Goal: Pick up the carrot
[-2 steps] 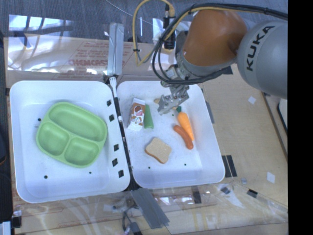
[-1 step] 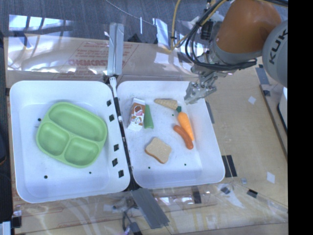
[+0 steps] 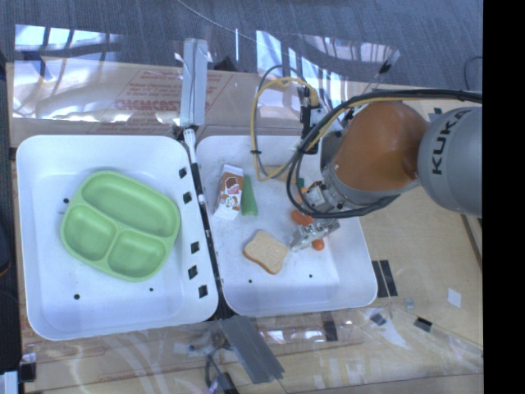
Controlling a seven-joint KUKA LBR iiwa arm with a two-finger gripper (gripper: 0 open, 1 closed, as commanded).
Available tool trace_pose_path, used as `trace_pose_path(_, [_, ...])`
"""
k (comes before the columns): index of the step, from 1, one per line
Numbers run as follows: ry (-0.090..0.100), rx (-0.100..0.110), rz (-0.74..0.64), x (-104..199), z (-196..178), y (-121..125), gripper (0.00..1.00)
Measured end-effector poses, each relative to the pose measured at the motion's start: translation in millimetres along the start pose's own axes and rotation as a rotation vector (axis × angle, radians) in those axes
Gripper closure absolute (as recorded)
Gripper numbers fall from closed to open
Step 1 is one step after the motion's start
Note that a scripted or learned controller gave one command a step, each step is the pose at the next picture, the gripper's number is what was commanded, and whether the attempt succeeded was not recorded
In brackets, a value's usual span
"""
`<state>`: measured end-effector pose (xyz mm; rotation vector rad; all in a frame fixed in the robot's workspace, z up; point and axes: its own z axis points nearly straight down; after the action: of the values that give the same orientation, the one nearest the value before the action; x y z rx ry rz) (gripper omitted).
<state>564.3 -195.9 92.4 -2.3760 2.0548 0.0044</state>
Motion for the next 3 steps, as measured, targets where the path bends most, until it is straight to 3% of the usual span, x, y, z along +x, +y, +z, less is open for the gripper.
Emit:
trace_pose_path(1, [0.002, 0.01, 0.083, -86.7, -87.9, -9.1, 1.0])
trace_pose_path(2, [0.0, 0.003, -0.309, -140.9, -99.4, -53.7, 1.0])
trace_pose_path(3, [-0.002, 0.001, -0.355, -204.1, -98.5, -122.3, 1.0])
